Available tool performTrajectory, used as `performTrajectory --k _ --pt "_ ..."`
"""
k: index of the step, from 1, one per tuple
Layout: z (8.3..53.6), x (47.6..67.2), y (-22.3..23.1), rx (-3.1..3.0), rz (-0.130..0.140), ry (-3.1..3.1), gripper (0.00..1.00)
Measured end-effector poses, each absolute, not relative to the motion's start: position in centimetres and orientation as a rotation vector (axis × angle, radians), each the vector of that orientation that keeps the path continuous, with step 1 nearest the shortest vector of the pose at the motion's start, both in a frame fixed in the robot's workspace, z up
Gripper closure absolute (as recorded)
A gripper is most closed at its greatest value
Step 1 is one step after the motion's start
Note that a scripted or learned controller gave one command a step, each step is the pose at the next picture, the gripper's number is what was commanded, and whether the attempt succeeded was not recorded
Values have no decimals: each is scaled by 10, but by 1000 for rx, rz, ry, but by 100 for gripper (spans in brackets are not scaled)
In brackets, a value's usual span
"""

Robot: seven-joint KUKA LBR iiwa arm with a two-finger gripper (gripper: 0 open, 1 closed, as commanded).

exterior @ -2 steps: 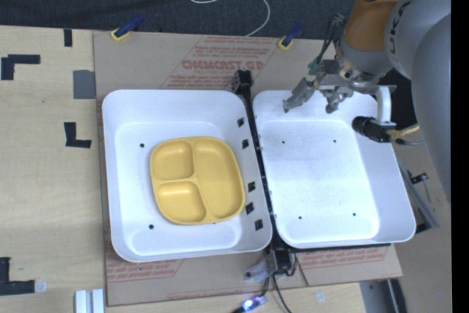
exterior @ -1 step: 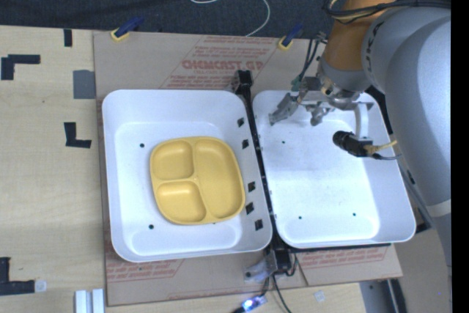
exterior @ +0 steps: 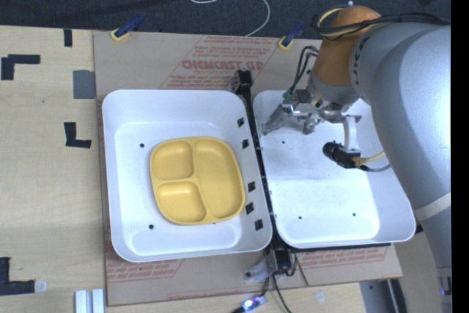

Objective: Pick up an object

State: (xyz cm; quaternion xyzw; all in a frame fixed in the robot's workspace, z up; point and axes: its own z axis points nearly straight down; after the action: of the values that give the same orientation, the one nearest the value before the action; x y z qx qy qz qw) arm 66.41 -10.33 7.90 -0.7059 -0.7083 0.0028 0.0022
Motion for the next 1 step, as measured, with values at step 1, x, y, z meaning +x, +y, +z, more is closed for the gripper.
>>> performTrajectory --k 1 --pt "90 665 -102 -2213 8 -2224 100"
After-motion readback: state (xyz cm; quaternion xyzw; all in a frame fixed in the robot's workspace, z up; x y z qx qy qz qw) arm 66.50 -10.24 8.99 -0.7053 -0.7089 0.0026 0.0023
